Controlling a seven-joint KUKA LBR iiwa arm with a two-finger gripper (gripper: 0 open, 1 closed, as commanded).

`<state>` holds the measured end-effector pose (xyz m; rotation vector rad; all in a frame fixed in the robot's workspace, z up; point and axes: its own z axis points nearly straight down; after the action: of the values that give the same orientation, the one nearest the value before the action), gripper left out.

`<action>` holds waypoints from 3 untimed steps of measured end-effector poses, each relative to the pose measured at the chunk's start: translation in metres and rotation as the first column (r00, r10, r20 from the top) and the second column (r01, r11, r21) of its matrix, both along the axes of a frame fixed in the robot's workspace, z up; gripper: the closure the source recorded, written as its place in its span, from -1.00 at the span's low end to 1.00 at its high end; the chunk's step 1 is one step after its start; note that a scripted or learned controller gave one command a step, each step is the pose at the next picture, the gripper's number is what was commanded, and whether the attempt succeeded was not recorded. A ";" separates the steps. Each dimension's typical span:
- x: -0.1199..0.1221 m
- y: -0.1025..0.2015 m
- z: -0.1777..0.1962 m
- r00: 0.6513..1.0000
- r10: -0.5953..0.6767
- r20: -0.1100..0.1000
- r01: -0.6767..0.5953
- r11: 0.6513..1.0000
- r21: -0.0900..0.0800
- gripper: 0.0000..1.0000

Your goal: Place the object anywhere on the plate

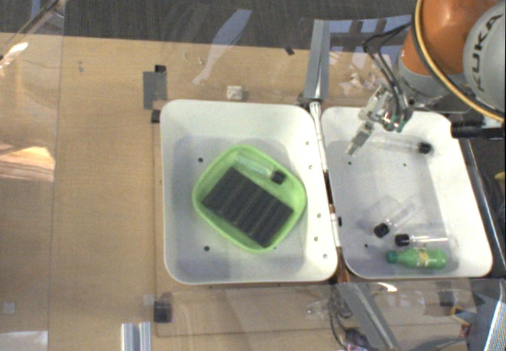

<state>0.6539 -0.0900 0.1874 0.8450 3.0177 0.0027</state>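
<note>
A lime-green plate [209,182] lies in the left bin [183,250]. On it rests a dark ridged rectangular block [245,203]. At the plate's far rim lies a small clear item with a black cap [277,177]. My gripper [357,141] hangs over the far left corner of the right bin [443,191], well to the right of the plate, with nothing visible in it. The orange-banded wrist [443,17] sits above and to its right.
The right bin holds a green bottle [417,258] at the near edge, a clear bottle with a black cap [405,239] just behind it, another black-capped clear piece [382,228], and one more [424,148] near the gripper. A metal divider [318,65] stands behind the bins.
</note>
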 end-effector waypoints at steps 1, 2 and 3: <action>-0.036 -0.087 0.001 1.000 0.011 0.001 -0.011 1.000 -0.002 -1.00; 0.006 -0.114 0.053 0.982 0.190 0.002 -0.190 0.982 -0.003 -1.00; 0.009 -0.112 0.066 0.982 0.191 0.012 -0.191 0.982 -0.005 1.00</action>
<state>0.6626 -0.2020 0.2536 0.5499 3.0720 0.0039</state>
